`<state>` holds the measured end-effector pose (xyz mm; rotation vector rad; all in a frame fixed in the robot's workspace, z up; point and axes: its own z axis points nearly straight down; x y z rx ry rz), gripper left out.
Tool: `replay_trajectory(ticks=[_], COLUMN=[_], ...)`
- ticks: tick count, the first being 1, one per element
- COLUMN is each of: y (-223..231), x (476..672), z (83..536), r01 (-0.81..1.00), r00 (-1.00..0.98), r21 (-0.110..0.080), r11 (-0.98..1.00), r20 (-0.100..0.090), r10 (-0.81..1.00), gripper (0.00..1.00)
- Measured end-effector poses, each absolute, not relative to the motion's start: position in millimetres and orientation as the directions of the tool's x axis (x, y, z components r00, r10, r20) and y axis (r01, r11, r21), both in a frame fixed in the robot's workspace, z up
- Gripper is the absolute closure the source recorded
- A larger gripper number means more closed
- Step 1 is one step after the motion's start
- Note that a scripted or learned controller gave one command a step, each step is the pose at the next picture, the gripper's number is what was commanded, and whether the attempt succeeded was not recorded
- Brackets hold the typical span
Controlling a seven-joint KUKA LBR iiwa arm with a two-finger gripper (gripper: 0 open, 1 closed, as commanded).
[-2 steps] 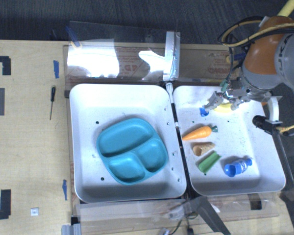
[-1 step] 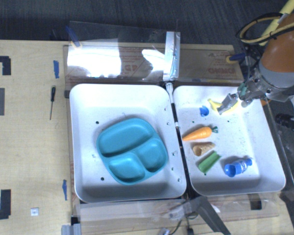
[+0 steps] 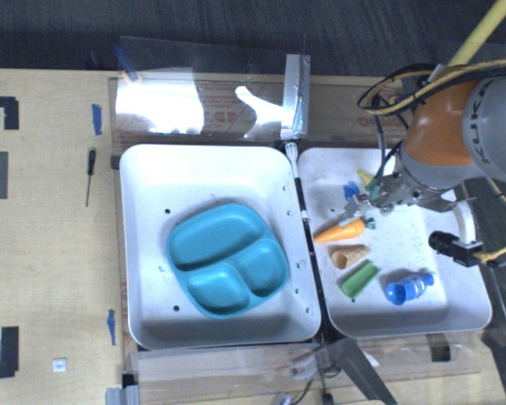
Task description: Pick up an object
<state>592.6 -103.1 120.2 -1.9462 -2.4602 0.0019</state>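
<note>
The right bin holds an orange carrot, a tan chunk, a green piece and a small blue bottle. A small blue item and a yellow one lie near the bin's back. My gripper is low in the right bin, just above the carrot's right end and beside the small blue item. Nothing shows plainly in its grasp.
The left bin carries a blue divided plate. A shiny clear sheet and a metal divider post stand behind the bins. Cables loop above the arm's orange band.
</note>
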Motion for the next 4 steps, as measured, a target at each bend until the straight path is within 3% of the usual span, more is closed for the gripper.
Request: replay_trajectory(ticks=[1,2,3,4], y=[-112,-104,-120,-120], x=[604.8,551.9,487.1,494.8], z=[87,88,88,102], r01=[0.805,0.823,0.923,0.923], r00=[-0.593,-0.568,-0.384,-0.382], r21=[0.005,0.005,0.008,0.028], r11=[0.593,0.568,0.384,0.383], r20=[-0.003,-0.004,-0.004,-0.016], r10=[0.805,0.823,0.923,0.924], gripper=[0.00,0.00,0.00,1.00])
